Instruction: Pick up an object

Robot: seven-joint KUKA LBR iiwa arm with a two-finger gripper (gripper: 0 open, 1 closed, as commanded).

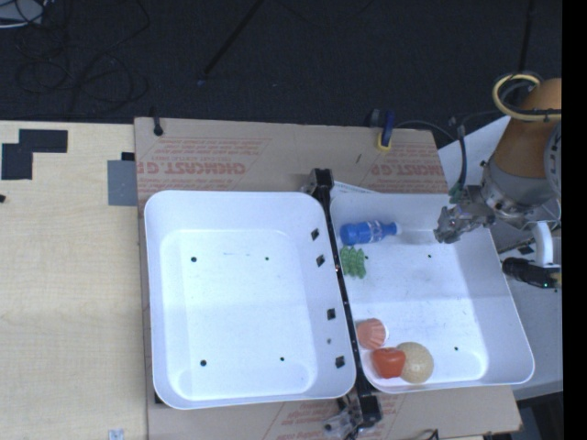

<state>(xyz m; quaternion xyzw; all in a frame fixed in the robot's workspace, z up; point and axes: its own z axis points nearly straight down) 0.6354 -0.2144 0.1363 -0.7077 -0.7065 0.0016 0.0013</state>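
Now the gripper [449, 227] hovers over the right bin's [495, 337] far right corner, well right of the blue bottle [367, 233].

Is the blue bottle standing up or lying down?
Lying down. The bottle rests on its side in the right bin, lengthwise across its floor.

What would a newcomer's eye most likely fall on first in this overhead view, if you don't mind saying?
Probably the colour in the right bin: a blue bottle lying near its far left corner, a small green object just in front of it, and an orange, a red and a pale rounded object clustered at the near left corner. Next, the gripper over that bin's far right edge.
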